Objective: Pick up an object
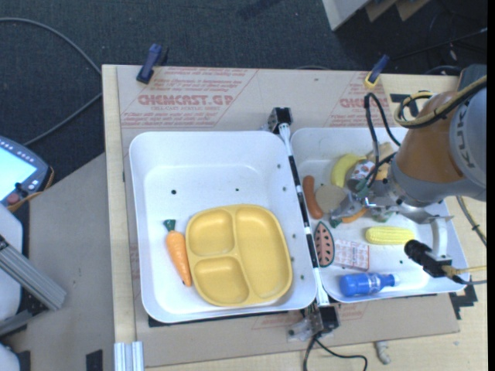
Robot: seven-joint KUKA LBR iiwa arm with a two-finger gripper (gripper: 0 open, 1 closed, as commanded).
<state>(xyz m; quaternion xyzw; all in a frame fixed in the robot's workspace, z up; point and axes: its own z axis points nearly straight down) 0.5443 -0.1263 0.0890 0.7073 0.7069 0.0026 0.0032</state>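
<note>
You had two white bins: the left bin (155,207) and the right bin (387,288), where the claw (363,199) sat. Left of the claw lay one yellow tray (232,253) and one carrot (179,255). Near the claw were one corn cob (389,235), one blue bottle (365,284), one watermelon slice (324,243) and one sausage (312,196).

The table (232,91) is a pale board with red lettering printed across its far part. Two shallow white bins sit directly on it, side by side and touching: the left bin (155,168) and the right bin (309,141). Blue clamps grip its far edge, one at the left (149,62), one at the right (377,69).
</note>
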